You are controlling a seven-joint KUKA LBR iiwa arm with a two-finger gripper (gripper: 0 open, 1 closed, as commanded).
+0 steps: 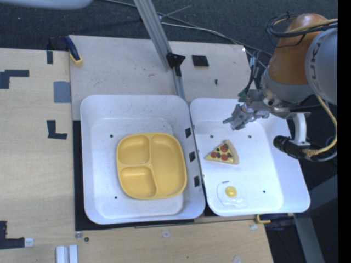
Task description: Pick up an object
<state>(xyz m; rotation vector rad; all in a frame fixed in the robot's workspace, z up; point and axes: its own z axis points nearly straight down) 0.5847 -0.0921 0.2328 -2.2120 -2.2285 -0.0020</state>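
In the right bin (285,193) lie a toy pizza slice (223,153) near its middle and a toy fried egg (230,194) near its front edge. My gripper (237,120) hangs over the back part of that bin, above and slightly right of the pizza slice. Nothing shows between its fingers. A yellow divided plate (151,165) rests in the left bin (98,119).
A slanted metal pole (156,26) rises behind the bins, ending at a black clamp by the left bin's back right corner. Cables and a black connector (285,145) hang off the arm along the right bin's right edge. Wooden bench surface lies to the left.
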